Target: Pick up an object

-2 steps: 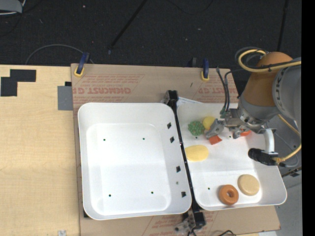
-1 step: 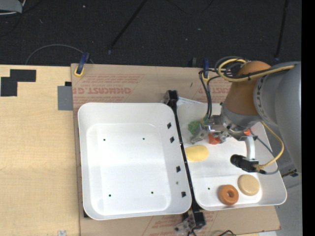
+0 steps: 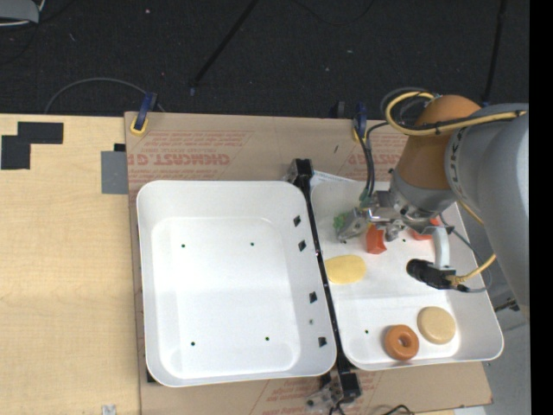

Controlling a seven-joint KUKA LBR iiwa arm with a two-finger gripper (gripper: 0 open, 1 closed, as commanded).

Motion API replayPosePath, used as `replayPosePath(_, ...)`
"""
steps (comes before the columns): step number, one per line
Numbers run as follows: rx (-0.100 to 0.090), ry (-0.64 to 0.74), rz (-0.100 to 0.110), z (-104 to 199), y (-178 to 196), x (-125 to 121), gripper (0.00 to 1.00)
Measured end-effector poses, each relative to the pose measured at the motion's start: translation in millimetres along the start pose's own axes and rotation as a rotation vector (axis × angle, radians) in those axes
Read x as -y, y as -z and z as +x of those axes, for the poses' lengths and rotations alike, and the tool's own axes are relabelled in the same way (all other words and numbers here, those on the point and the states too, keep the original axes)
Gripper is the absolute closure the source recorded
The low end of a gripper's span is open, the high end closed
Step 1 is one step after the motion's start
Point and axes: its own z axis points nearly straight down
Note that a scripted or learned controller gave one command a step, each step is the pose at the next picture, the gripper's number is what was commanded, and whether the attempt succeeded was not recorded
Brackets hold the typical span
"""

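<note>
Right bin (image 3: 484, 353): yellow oval (image 3: 346, 270), orange ring (image 3: 401, 341), tan disc (image 3: 436, 325), red-orange block (image 3: 375, 239), green piece (image 3: 349, 224).

2 bins side by side, all the loose things in the right bin (image 3: 484, 344).

Taking the oval piece (image 3: 346, 269) as landmark: the block (image 3: 375, 239) lies behind-right, the ring (image 3: 401, 341) and disc (image 3: 436, 325) in front-right, the left bin (image 3: 151, 318) to its left.
</note>
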Motion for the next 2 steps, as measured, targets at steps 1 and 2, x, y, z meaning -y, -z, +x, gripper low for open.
replayPosePath(1, 0.0, 0.0, 0.0, -0.1, 0.0, 0.3, 0.0)
replayPosePath(2, 0.0, -0.001, 0.0, -0.1, 0.0, 0.3, 0.0)
